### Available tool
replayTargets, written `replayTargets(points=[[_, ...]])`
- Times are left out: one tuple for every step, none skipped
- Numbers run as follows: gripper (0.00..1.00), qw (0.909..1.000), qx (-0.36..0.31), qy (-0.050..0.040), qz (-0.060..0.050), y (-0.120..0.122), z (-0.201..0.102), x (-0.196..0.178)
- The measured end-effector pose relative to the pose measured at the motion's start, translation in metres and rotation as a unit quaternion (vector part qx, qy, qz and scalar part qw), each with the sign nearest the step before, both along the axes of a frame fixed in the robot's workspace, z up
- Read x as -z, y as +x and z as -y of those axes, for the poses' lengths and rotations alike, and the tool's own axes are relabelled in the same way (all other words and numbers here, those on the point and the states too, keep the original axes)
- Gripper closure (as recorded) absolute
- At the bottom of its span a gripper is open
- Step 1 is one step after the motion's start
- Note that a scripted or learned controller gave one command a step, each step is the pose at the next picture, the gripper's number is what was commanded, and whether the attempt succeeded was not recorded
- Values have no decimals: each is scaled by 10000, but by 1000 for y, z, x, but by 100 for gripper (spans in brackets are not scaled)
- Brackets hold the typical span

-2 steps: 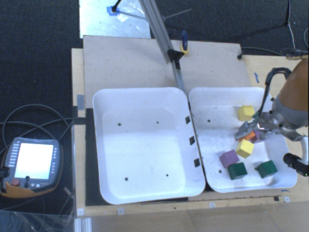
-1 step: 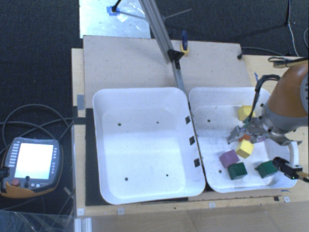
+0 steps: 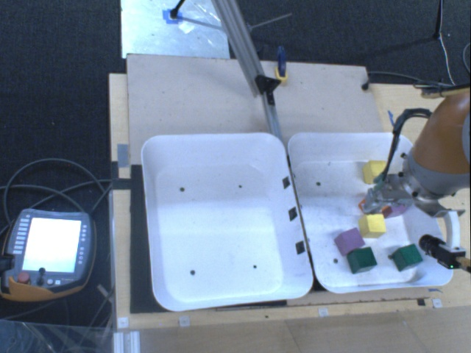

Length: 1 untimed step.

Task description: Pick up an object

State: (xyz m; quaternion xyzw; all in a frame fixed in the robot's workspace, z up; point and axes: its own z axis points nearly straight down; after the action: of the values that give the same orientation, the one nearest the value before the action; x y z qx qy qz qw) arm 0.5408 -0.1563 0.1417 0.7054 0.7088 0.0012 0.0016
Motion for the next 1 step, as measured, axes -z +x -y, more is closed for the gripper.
replayTargets(points=[[100,10000,5,-11,20,7,9,-57]])
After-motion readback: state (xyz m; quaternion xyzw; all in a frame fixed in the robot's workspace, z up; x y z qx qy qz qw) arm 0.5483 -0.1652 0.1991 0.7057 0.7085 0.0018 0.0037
